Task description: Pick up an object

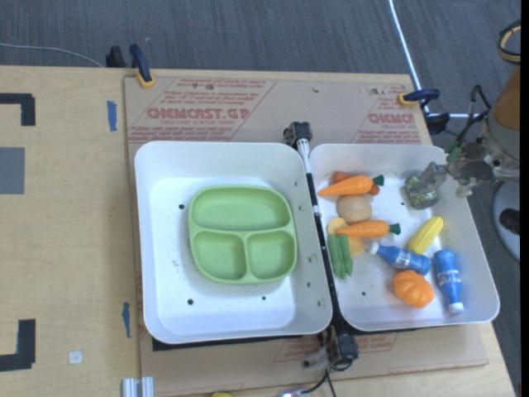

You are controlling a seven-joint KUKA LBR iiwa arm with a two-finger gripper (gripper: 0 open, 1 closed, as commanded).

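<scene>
The bench (58, 222) is pale plywood with a printed cardboard sheet (248, 106) under the bins, held by blue and orange clamps; dark grey carpet (248, 15) lies beyond it. Two shallow, glossy white plastic bins with rounded corners sit side by side. The left bin (157, 246) holds a smooth light-green plate (242, 233) divided into three compartments. The right bin (479, 296) carries a loose scatter of toy food: two orange carrots (349, 186) with green tops, a tan potato (355, 208) between them, green bean pods (341, 257), a yellow corn cob (426, 234), two blue bottles (447, 278) and a round orange pumpkin (412, 289). The gripper (423, 187) hangs over the right bin's far side, near the upper carrot; whether its fingers are wide or narrow cannot be told, as it reads as a blurred grey-green mass.
</scene>
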